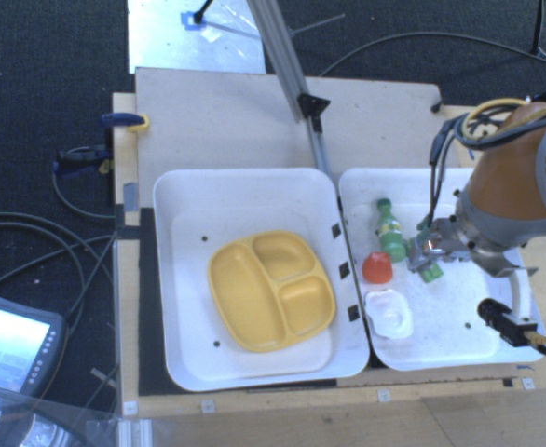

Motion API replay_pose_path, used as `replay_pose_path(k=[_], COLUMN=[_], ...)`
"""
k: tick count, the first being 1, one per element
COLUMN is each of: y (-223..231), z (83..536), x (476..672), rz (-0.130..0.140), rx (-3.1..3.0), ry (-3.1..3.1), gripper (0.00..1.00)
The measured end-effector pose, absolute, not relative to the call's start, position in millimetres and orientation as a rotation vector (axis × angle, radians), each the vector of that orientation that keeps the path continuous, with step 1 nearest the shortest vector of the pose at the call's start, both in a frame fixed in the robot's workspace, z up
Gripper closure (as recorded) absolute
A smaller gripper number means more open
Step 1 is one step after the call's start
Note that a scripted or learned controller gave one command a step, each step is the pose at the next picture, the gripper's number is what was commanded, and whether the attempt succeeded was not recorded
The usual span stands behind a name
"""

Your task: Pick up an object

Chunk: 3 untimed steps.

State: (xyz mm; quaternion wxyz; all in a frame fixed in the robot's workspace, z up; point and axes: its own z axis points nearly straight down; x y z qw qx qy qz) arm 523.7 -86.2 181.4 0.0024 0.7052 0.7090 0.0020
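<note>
While the grey and orange arm (515,175) reaches in from three o'clock, its hand (429,250) sits low over the right bin (450,343), just beside the green bottle (389,231) lying at about ten o'clock in that bin. A small green piece (429,271) shows right at the hand's tip, perhaps a separate object, though the view is too coarse to be sure; I cannot tell whether the hand is open or closed on anything. At seven o'clock from the hand sits an orange-red cap-like object (377,268), and below that, toward six o'clock, a white cup-like piece (389,313), both near the bin's left wall. Over in the left bin (189,203), a yellow divided plate (271,290) lies at the centre, tilted with its compartments toward three o'clock. Both bins rest on the desk (254,119).
</note>
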Motion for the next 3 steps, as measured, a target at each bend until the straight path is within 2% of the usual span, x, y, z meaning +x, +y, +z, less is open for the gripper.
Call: replay_pose_path(k=[2,3], y=[-79.5,-29.1], z=[283.0,284.5], x=[523.4,546.6], rz=[0.008,0.006], rx=[2.21,2.208], ry=[2.223,2.231], gripper=[1.0,1.0])
